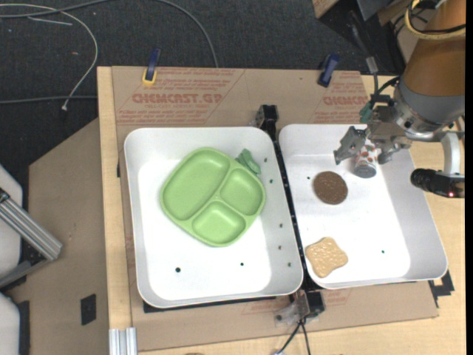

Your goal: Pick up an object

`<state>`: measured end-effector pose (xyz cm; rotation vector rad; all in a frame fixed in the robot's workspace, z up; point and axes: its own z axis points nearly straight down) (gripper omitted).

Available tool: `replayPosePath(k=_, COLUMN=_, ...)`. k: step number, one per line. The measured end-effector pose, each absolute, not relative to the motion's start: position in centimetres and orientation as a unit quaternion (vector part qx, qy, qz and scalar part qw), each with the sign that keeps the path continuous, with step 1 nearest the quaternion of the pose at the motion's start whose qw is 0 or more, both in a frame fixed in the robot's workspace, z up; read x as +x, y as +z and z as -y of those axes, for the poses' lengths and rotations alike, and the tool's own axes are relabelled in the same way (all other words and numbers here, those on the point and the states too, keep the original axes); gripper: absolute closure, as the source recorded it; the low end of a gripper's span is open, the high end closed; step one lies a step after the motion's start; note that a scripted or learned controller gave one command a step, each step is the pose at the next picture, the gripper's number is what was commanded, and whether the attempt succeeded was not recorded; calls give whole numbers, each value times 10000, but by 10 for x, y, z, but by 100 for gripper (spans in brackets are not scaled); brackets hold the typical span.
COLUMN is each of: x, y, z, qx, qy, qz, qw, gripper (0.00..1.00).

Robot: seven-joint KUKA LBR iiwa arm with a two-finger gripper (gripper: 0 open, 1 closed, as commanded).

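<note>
In the right bin (399, 228) lie a round dark brown cookie (330, 187) and a tan cracker-like piece (326, 257) near the front left corner. My gripper (363, 157) hangs over the bin's back part, just right of and behind the brown cookie. A small grey and red thing (365, 164) shows beneath the gripper; I cannot make out whether it is held. The left bin (148, 198) holds a green divided plate (213, 196) with a small green item (250, 162) at its back right rim.
Both bins sit on a cardboard sheet (185, 95) held by blue clamps (152, 65) at the back. A black bracket (267, 116) stands between the bins at the rear. Cables run over the dark floor behind.
</note>
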<state>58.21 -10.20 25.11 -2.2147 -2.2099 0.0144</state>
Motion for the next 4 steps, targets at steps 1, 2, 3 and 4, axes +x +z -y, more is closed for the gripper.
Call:
replayPosePath(k=1, x=584, y=259, z=102, qx=-7070, qy=1, qz=7072, qw=11, gripper=0)
replayPosePath(k=2, x=590, y=200, z=107, qx=-7074, qy=16, qz=7068, qw=28, gripper=0)
replayPosePath(k=3, x=589, y=160, z=109, qx=-7073, qy=5, qz=7069, qw=16, gripper=0)
replayPosePath(k=4, x=587, y=97, z=111, qx=-7074, qy=19, qz=7068, qw=36, gripper=0)
